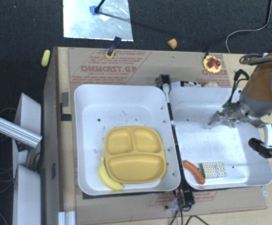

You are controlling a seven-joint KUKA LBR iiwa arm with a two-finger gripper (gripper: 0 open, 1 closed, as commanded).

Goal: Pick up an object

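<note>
We are looking down on the bench [140, 62], where two white bins are sitting side by side. In the left bin [86, 125] a yellow divided plate [135, 153] is lying flat, and a yellow banana [108, 177] is curving along its lower left edge, touching it. In the right bin [248, 172] an orange sausage [194, 171] is lying near the front wall, with a small patterned box [213, 169] just beside it on the right. The arm [266, 86] is reaching in from the right, and its gripper [223, 118] is hovering low over the bare upper middle of the right bin, well apart from the sausage and the box. We are seeing the jaws spread apart and released, with nothing between them.
</note>
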